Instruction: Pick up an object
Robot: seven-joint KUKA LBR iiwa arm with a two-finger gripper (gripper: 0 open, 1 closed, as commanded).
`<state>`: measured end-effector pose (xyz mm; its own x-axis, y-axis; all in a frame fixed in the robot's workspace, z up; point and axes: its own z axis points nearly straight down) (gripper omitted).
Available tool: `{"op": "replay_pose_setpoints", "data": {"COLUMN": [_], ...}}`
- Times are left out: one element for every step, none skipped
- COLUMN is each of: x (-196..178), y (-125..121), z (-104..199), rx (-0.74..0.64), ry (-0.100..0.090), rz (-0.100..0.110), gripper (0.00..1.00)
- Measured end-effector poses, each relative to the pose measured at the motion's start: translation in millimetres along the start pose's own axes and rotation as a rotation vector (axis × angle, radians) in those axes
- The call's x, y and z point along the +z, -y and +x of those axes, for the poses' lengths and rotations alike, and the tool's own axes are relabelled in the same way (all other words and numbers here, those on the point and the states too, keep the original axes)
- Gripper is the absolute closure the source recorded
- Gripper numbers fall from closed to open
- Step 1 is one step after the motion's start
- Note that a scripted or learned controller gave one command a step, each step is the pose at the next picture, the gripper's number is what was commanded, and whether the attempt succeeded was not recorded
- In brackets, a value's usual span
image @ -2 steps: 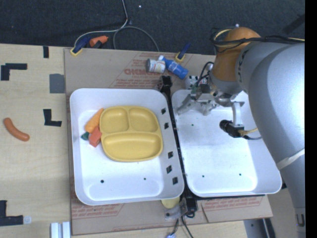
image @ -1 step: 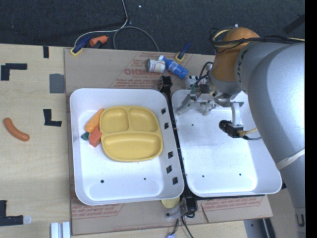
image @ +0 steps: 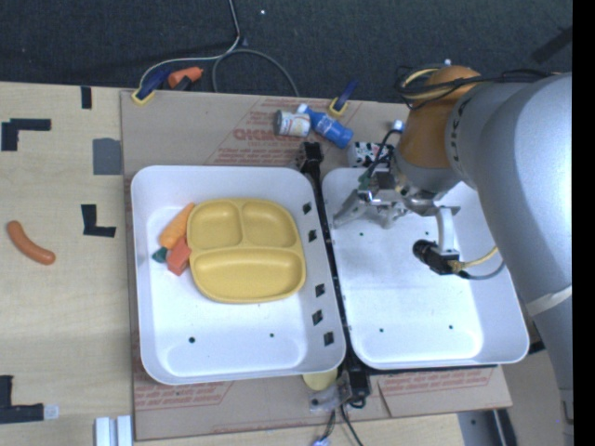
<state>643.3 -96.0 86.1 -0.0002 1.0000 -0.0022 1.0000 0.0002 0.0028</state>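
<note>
Hand [image: 372, 203] (right bin [image: 418, 333]), plate [image: 246, 249] left.

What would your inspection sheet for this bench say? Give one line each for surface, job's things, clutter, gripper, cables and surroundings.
Surface: two white bins side by side, left bin and right bin, on cardboard.
Job's things: yellow plate in left bin; carrot and a red piece at its left edge.
Clutter: sausage on the bench, left; bottle behind the bins.
Gripper: gripper low over right bin's back; holds nothing seen.
Cables: black cable at the back; yellow cable by the wrist.
Surroundings: dark floor behind; clamps on the cardboard.
</note>
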Motion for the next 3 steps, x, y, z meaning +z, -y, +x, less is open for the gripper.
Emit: {"op": "replay_pose_setpoints", "data": {"x": [0.8,0.6,-12.0], "y": [-26.4,-24.8,-15.5], "z": [-10.4,-0.7,-79.2], "rx": [-0.002,0.000,0.005], "ry": [-0.002,0.003,0.002], "rz": [0.001,0.003,0.003], "gripper": [0.00,0.00,0.00]}}
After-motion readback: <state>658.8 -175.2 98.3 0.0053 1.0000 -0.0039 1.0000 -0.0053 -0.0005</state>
